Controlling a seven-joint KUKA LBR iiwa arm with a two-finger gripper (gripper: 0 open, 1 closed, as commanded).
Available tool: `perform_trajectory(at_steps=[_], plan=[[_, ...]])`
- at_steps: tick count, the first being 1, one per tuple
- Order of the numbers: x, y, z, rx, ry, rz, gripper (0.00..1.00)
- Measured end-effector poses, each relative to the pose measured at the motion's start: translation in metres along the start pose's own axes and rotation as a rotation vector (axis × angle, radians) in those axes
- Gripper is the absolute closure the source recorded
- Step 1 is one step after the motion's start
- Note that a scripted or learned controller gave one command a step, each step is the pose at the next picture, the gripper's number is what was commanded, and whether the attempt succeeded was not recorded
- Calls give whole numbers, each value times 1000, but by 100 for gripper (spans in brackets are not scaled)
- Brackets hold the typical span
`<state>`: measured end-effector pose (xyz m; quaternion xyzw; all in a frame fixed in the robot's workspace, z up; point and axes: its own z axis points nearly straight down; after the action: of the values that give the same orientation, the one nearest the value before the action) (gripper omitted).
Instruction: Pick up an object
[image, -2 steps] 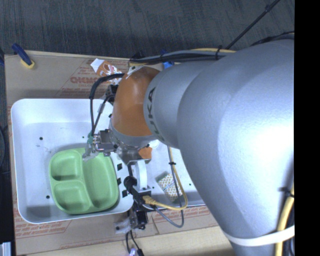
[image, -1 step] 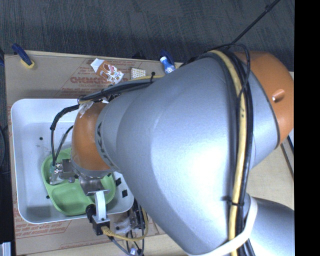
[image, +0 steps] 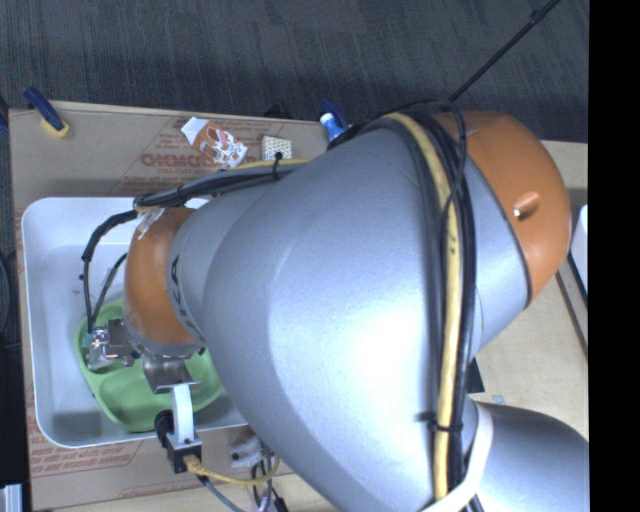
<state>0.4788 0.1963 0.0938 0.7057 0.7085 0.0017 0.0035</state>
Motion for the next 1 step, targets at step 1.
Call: perform_trajectory(at_steps=[1], plan=[[-4, 6, -14, -19, -5, 2, 100]])
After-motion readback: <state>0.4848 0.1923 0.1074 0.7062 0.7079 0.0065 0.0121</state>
